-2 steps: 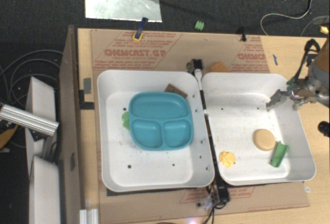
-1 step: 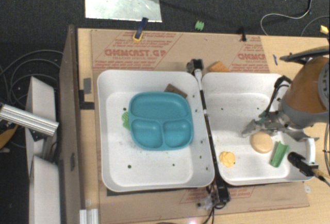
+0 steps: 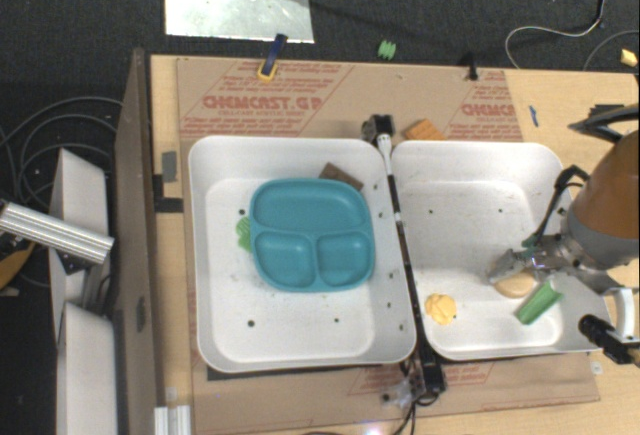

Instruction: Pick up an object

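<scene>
A brown object (image 3: 342, 175) and a green object (image 3: 243, 231) lie mostly hidden beneath a blue divided plate (image 3: 310, 233) in the left bin (image 3: 220, 323). Cardboard (image 3: 300, 98) under the bins reads "CHEMCAST". In the right bin (image 3: 470, 183), the gripper (image 3: 515, 268) reaches down at a pale beige object (image 3: 514, 285); whether it is released or clenched cannot be told. A green block (image 3: 537, 304) lies just beside, a yellow object (image 3: 441, 307) nearby.
</scene>
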Controlling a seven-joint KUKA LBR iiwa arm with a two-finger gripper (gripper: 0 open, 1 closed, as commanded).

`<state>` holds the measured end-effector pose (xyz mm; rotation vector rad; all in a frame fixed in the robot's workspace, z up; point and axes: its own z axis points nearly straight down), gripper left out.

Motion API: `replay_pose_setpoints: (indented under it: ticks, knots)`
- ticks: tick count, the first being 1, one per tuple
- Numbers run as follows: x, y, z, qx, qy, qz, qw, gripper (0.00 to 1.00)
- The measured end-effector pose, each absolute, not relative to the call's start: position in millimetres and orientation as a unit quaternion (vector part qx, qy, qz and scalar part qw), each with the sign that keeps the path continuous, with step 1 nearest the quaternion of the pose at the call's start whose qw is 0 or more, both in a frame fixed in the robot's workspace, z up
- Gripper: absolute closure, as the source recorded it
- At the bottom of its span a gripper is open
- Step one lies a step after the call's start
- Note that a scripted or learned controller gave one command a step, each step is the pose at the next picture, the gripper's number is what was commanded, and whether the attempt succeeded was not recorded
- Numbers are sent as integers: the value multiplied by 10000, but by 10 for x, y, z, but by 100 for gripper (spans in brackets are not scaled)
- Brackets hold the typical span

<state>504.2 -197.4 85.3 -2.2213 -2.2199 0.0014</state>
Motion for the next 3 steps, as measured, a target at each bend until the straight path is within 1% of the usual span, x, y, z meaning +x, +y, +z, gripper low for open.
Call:
replay_pose_setpoints:
  ticks: [1, 2, 3]
  knots:
    - [5068, -1963, 961, -7065, -7077, -12, -14, 100]
    - [5821, -1611, 1860, -7032, -7109, -46, -66, 100]
    - [5920, -861, 1925, -7029, -7113, -21, -5, 100]
